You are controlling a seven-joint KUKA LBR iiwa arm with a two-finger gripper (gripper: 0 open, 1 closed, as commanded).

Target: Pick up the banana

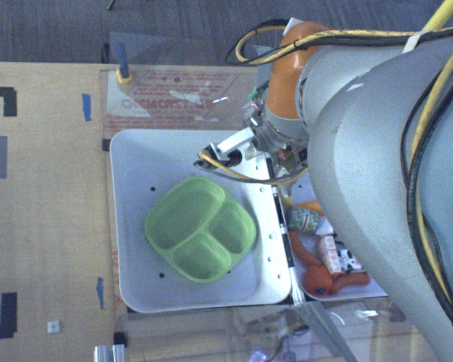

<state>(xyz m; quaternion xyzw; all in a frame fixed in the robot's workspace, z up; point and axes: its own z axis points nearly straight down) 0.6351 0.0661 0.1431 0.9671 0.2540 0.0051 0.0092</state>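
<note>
My gripper (281, 151) hangs below the orange wrist band, over the wall between the two bins, near the top of the right bin (298, 296). The big grey arm covers most of that bin. In the strip of it that shows, I cannot make out a yellow banana. A small orange sliver (309, 205) peeks out beside the arm, too little of it to name.
A green divided plate (201, 228) lies in the middle of the left bin (128, 202). In the right bin's visible strip lie a green-and-white container (305, 219), a small white carton (331, 253) and a red-orange toy (318, 279).
</note>
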